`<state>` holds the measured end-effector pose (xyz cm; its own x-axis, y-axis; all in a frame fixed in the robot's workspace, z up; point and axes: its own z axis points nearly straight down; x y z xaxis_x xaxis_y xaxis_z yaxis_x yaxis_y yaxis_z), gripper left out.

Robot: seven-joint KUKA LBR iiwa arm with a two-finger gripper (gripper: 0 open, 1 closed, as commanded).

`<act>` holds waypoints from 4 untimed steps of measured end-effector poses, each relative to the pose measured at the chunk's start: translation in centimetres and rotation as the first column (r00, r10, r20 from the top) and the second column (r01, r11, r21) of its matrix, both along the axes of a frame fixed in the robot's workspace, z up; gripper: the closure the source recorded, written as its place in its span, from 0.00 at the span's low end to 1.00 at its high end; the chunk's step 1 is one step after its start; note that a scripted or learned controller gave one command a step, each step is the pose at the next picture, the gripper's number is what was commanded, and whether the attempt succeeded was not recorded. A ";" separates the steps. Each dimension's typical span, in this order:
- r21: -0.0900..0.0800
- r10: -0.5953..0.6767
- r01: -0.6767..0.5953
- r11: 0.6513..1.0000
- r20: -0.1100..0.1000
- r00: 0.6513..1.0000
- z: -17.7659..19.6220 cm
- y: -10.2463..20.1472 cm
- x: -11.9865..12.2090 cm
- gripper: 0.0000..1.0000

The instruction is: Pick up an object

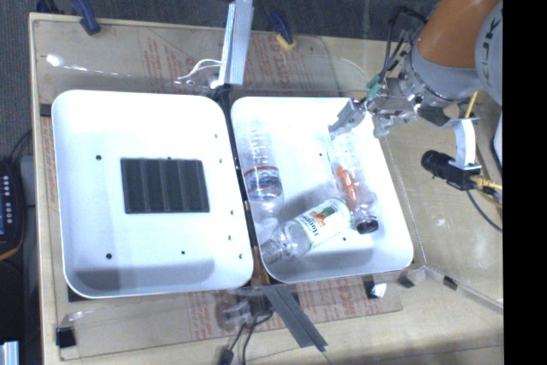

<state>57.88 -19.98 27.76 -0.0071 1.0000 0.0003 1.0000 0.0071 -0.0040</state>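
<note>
Three clear plastic bottles lie in the right bin [389,256]. One with a red and blue label [261,173] lies along the left wall. Another with a green and orange label [313,228] lies slanted near the front. A third with an orange label and black cap [352,188] lies by the right wall. My gripper [361,119] hangs over the bin's back right corner, just above the top end of the orange-label bottle. Its fingers stand open with nothing between them.
A black ribbed rectangular panel [165,185] lies flat in the middle of the left bin [77,269]. A metal post [236,43] stands behind the divide between the bins. Blue clamps [85,13] grip the bench's back edge.
</note>
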 end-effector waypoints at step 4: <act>-0.005 0.396 -0.396 0.918 0.007 0.918 -9.5 -0.9 3.3 0.00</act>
<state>61.16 -20.84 18.30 -0.4020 0.9156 -0.0047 0.9156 0.4021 0.0033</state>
